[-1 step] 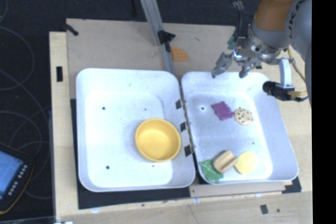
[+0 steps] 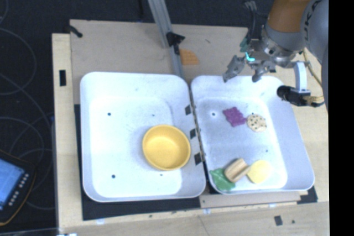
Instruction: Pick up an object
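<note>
My gripper [image 2: 244, 73] hangs open above the far edge of the right bin [image 2: 276, 99], with nothing between its fingers. Below it in that bin lie a purple piece [image 2: 234, 116] and a speckled round cookie [image 2: 256, 122], side by side near the middle. At the bin's near edge sit a green piece [image 2: 220, 179], a tan block [image 2: 235, 169] and a yellow lump [image 2: 259, 172], close together. A yellow bowl [image 2: 165, 147] stands upright in the left bin [image 2: 110, 102], near its right side.
A grey metal rail [image 2: 157, 8] slants down from the top to the gap between the bins. A small orange tag [image 2: 188, 57] lies on the bench behind the bins. A blue-screened device [image 2: 11, 181] sits off the bench at far left.
</note>
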You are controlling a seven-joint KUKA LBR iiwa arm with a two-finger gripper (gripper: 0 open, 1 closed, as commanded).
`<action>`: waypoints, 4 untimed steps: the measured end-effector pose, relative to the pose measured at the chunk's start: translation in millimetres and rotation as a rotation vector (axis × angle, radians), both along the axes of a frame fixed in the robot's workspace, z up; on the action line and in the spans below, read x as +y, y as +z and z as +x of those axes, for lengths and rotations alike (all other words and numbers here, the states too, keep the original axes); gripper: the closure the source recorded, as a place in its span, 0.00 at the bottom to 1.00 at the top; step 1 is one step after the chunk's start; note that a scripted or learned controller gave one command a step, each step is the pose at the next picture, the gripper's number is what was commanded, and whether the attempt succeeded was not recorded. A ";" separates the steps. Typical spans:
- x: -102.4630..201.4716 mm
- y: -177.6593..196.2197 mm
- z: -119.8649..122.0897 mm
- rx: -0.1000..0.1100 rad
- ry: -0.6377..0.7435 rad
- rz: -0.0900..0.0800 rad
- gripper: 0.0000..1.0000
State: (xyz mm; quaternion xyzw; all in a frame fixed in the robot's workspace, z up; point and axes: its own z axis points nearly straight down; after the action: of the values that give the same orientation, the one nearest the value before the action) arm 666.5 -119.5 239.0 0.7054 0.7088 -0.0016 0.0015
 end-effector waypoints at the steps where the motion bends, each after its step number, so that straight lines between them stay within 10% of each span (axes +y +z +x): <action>1: -8.2 -45.6 4.1 0.003 -0.005 0.001 0.00; 3: -5.8 -140.9 -2.6 0.004 -0.009 0.001 0.00; 4: -6.3 -125.9 -0.4 -0.004 -0.011 0.002 1.00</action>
State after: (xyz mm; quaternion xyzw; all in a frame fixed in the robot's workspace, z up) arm 666.1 -125.7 113.1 0.7092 0.7050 0.0007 0.0023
